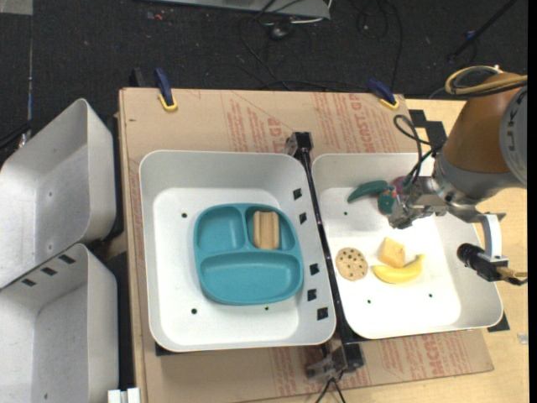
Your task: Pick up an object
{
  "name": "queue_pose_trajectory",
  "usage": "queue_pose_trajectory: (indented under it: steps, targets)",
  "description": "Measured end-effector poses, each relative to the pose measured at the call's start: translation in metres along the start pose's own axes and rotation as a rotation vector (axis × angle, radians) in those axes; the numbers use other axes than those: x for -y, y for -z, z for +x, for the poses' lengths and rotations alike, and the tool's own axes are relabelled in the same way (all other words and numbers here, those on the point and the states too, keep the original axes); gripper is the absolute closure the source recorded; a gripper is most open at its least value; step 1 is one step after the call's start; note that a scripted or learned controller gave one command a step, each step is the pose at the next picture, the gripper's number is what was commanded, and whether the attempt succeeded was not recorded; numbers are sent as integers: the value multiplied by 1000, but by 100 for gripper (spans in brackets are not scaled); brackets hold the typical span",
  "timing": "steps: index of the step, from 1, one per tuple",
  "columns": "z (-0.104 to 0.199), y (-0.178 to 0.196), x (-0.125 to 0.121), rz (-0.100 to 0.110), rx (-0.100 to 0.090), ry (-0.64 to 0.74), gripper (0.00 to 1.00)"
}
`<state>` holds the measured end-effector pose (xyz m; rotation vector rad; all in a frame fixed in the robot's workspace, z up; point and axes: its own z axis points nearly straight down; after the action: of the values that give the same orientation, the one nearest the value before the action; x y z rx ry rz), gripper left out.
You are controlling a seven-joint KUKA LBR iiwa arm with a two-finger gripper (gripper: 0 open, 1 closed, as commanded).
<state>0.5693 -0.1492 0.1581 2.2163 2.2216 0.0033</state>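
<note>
In the right bin (436, 309) lie a round chocolate-chip cookie (351, 264), a yellow cheese wedge (391, 251), a yellow banana (399, 271) and a dark green pepper-like piece (367, 191). My gripper (398, 211) hangs over the upper middle of this bin, just right of the green piece and above the cheese wedge. I see nothing between its fingers, though the wrist hides much of them.
The left bin (168, 309) holds a teal divided tray (218, 250) with a tan bread-like piece (267, 229) in its upper right compartment. A black divider runs between the bins. Two more white bins (50, 191) stand off the bench at the left.
</note>
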Motion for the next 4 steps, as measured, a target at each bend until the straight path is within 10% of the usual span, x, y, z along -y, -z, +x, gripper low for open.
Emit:
queue_pose_trajectory:
  steps: [2,4]
  targets:
    - [3,111,-7,-3,1,1,100]
    - [114,88,-7,5,-3,6,100]
